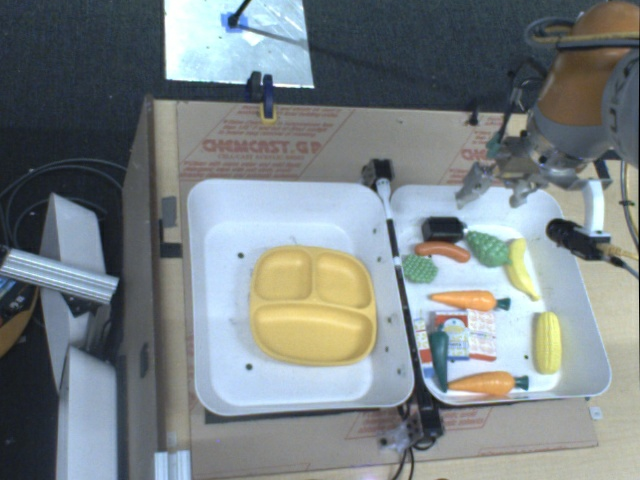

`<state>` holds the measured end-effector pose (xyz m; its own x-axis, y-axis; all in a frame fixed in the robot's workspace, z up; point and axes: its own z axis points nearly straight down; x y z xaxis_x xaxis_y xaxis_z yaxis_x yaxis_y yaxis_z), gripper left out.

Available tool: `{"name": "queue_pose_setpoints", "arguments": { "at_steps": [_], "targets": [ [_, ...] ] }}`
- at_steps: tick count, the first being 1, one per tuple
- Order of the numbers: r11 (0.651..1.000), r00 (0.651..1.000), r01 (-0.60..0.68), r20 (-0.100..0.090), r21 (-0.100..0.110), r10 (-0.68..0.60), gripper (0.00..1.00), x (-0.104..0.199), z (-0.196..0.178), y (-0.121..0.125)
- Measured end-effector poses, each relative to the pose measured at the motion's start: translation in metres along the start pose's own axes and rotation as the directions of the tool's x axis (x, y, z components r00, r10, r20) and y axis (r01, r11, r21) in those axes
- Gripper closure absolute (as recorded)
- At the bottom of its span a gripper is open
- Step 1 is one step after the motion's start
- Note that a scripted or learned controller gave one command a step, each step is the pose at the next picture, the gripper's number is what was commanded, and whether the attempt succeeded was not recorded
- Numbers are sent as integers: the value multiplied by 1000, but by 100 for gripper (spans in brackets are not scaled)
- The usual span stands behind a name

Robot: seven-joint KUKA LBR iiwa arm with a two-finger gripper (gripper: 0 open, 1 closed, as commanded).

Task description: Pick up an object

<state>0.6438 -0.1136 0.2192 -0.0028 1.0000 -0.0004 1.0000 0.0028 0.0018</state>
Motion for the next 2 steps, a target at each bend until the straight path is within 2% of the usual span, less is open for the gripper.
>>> {"name": "queue_pose_setpoints", "arguments": {
  "at_steps": [1,2],
  "targets": [
    [1000,1000,2,0,0,-2,0,12,135,10],
    [1000,1000,4,0,-2,-4,100,12,124,11]
  ]
}}
